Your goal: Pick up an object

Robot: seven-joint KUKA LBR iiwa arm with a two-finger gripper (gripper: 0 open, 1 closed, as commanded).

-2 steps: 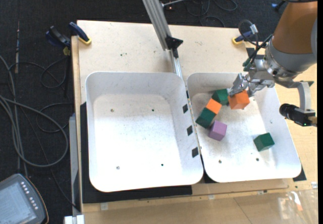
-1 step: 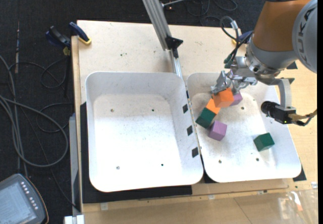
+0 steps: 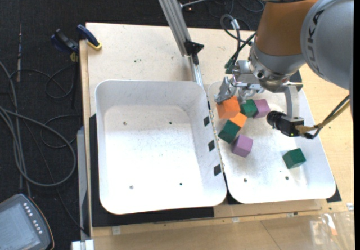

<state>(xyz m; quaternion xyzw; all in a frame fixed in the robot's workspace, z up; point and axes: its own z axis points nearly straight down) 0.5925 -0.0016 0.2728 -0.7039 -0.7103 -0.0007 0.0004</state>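
The grey arm with its orange band (image 3: 292, 12) runs out of the top and right edges, so its base cannot be seen. The pincer (image 3: 239, 92) sits low over the block cluster; whether it grips anything cannot be told from here. The wrist covers the far rim of the right-hand shallow white bin (image 3: 315, 187). The orange cube (image 3: 229, 109) is partly covered at its upper edge by the pincer. A dark green block (image 3: 248, 108) and a purple block (image 3: 262, 107) behind it are partly hidden. The grey tablet-like device (image 3: 22, 226) is cut by the bottom-left corner. The pale wooden surface (image 3: 140, 46) ends blurred at the lower right.
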